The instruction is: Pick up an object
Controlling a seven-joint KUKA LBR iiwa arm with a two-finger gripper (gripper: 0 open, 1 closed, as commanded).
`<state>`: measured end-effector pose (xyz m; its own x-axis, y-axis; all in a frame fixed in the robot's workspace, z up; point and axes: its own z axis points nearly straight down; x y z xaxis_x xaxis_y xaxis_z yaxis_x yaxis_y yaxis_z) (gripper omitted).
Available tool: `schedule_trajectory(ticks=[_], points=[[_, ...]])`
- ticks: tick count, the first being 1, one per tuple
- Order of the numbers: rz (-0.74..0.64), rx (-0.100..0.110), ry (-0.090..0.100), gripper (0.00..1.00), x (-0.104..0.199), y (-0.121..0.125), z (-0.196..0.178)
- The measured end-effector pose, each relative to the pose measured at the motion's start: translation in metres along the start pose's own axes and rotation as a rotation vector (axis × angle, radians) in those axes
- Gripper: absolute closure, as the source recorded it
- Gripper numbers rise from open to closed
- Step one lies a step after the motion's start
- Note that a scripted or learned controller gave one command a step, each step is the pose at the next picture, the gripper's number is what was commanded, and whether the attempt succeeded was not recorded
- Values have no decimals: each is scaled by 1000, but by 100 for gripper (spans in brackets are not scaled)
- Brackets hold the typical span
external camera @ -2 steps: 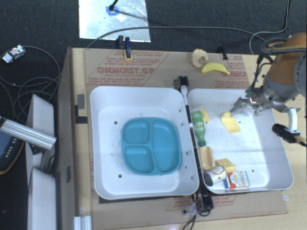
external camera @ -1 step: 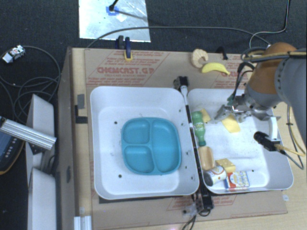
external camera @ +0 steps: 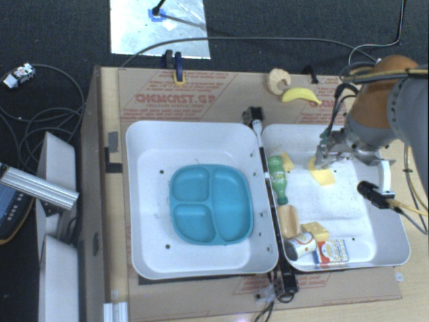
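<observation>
While the tool (external camera: 324, 158) hangs over the yellow block (external camera: 323, 176) in the right bin (external camera: 395, 247) near the table's far right corner, you're mid-approach; finger state unreadable, so confirm alignment before descending.

The arm (external camera: 395, 106) runs off the right edge, so its base is cut away. Its wrist covers the gripper (external camera: 324, 158), and I cannot make out how the fingertips stand over the yellow block (external camera: 324, 176). The label on the carton (external camera: 333, 252) is too small to read. The can (external camera: 301, 247) lies partly under a yellow piece (external camera: 316, 231). At the left edge a dark device (external camera: 12, 210) is cut off, and the cable (external camera: 404, 9) leaves the top.
</observation>
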<state>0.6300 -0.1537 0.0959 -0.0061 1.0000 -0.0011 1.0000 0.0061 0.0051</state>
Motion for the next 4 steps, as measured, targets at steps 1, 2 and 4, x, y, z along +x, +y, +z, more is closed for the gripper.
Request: schedule_trajectory(ticks=[1,2,4], points=[[0,0,0,0,0,0,0],[4,3,0,0,-8,-6,11],[1,3,2,0,16,29,12]])
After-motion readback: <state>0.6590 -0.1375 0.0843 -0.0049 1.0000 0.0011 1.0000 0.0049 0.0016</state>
